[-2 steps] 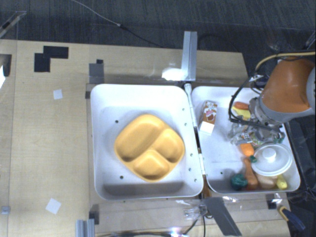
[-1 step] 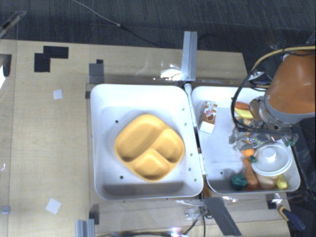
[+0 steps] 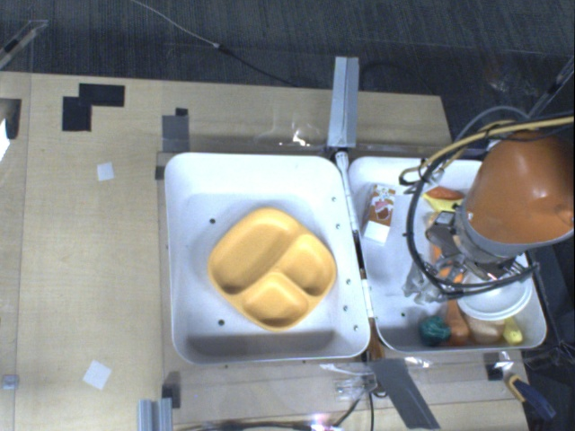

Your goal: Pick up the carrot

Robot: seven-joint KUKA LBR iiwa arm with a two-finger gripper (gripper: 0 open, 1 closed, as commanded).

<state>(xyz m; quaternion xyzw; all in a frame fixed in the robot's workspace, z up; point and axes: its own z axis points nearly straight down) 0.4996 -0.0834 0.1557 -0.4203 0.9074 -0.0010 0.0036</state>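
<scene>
Gripper: low over the right bin, under the orange wrist band and a loop of black cables. You cannot tell its state from this view; the wrist and cables cover it.

Carrot: probably the orange piece at the bin's near side, just right of the teal item, partly under the arm. A second orange sliver shows beside the gripper, so you should confirm which one is the carrot before trusting either.

Handling, as a judgement: likely a light, stiff toy piece with a smooth, tapered body that may slip toward its thin end. Take it across the thicker middle, fingers square to its length. Neighbours crowd it closely, so expect a finger to nudge them.

Count, left bin:
- one yellow tray, three compartments, nothing in them.

Count, right bin:
- one small carton at the far left corner
- one white tag just below it
- one teal item
- one white bowl, part hidden
- one small yellow piece at the near right corner
- yellow and orange pieces by the wrist, too hidden to count.

Bins: two, side by side.
</scene>
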